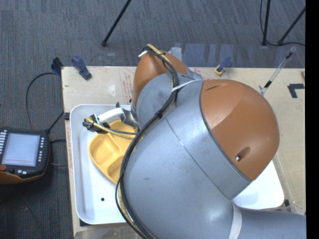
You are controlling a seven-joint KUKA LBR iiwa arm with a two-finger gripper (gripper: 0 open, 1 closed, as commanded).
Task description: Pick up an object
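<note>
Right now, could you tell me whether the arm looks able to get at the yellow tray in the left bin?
Probably yes: the arm already reaches over the left bin, right above the yellow tray, with nothing between them.

So the arm (199, 153) comes in from the right and sprawls across most of the desk (99, 81), covering the middle where the two bins meet. The left bin (82, 183) sits toward the desk's left edge, and a divided tray (107, 151) lies inside it, partly tucked under the arm. The right bin (264, 193) pokes out from beneath the arm on the right. Off the desk, on the floor to the left, there's a handheld control pendant (22, 153) with its cable (37, 86) looping up behind it. Tripod legs (119, 14) stand on the floor behind the desk.
</note>
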